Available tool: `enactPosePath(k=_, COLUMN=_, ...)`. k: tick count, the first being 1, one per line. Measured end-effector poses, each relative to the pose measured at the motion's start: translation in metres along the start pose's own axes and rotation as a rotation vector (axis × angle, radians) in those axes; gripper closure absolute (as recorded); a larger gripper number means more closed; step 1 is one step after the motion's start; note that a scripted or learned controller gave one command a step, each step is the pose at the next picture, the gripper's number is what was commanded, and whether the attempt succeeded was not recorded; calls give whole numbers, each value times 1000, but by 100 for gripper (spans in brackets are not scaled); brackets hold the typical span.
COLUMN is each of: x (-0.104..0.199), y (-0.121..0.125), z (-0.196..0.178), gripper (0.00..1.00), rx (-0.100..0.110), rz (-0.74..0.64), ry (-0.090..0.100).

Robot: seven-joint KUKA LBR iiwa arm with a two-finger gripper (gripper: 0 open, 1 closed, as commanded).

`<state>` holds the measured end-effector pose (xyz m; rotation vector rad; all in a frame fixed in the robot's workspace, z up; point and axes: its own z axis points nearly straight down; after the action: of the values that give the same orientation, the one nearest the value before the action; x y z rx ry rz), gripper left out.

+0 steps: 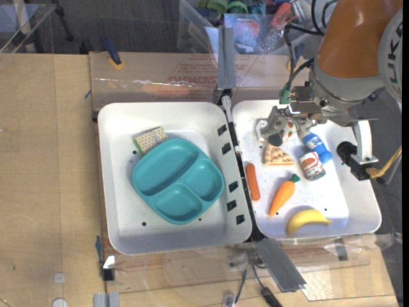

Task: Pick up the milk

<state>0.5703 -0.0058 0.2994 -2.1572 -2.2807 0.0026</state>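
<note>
Across the bench, two white bins: left bin [115, 190], right bin [358, 203]. From the right, over the right bin's far half, the grey arm [358, 37]. In the left bin, a teal divided plate [177, 181]. Low in the right bin, the gripper [278, 128]; open or closed, impossible to tell. Just right of it, lying free, the blue-and-white milk [316, 142], against a can [312, 165]. Nearer the front, a carrot [282, 197] and banana [307, 220].
</note>
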Motion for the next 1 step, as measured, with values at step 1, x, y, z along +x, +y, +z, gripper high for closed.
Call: enactPosePath(k=1, x=0, y=-17, z=-7, gripper=100, rx=0, rz=-187, ry=0)
